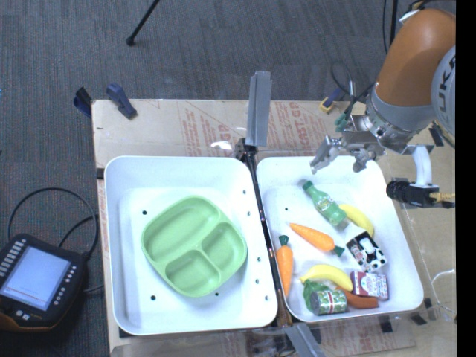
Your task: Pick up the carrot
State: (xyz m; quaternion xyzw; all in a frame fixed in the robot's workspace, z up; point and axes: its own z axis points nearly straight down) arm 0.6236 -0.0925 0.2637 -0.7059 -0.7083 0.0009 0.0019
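Camera view showed the gripper (343, 157) spread wide and holding nothing above the right bin's (410, 270) far edge, while the carrot (312, 236) lay mid-bin, likely light, stiff, smooth plastic, best pinched across its thick middle

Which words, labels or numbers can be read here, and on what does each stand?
"UK": black letters on the grey arm casing, cut off by the frame edge.
Red print on the brown cardboard sheet under the bins: upside down, unreadable.
Labels on the green bottle, green can and red carton: too small.
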